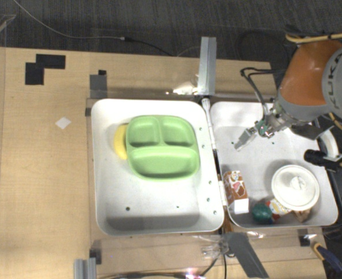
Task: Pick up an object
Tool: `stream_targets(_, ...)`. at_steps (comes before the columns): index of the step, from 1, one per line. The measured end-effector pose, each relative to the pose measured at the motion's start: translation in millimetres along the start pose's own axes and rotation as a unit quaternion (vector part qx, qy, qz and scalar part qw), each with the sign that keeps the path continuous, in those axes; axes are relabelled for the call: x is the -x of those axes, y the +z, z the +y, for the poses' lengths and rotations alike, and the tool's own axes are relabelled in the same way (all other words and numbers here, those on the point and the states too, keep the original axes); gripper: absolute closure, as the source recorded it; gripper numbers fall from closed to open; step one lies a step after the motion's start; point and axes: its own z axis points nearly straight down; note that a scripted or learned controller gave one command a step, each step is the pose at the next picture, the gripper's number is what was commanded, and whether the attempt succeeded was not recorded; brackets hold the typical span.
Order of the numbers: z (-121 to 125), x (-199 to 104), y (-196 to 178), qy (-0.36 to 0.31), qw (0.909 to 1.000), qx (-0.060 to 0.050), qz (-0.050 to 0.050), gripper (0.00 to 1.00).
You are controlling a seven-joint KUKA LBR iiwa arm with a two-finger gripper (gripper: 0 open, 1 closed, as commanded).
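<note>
My gripper (241,140) hangs over the upper middle of the right bin (246,112), pointing down and to the left, with nothing visible in it. Below it lie a small red-and-white carton (236,190), a round white bowl (295,186) and a dark green object (262,213), with a small brown piece (301,215) by the bin's front edge. These all sit well short of the gripper. The left bin (153,214) holds a green divided plate (161,146) with a yellow object (119,142) partly hidden under its left edge.
A grey metal post (207,68) stands at the back between the two bins. The arm's orange band (307,77) and grey body reach in over the right bin's back right corner. Black cables run behind the bins.
</note>
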Motion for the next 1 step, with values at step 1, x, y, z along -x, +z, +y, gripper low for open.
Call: stream_targets(1,-36.7,-23.6,67.6,-0.009,0.9999,0.003,-0.002,0.00)
